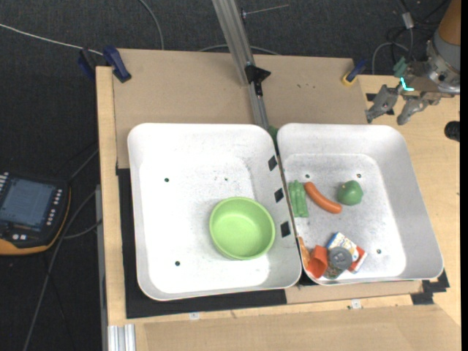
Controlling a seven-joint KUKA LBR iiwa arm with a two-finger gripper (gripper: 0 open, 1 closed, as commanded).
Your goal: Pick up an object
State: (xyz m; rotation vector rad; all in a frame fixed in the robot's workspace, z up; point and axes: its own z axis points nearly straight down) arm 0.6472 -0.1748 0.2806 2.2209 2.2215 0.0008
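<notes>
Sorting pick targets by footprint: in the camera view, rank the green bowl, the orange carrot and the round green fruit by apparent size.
1. Green bowl, clearly largest.
2. Orange carrot, long and thin.
3. Round green fruit, close to the carrot in area, so this order is unsure.

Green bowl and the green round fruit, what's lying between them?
In the camera view, between green bowl and green fruit lie the bins' adjoining walls, a green block and an orange carrot.

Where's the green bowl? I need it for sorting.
The green bowl sits in the left bin, near its lower right corner, close to the edge shared with the right bin.
</notes>
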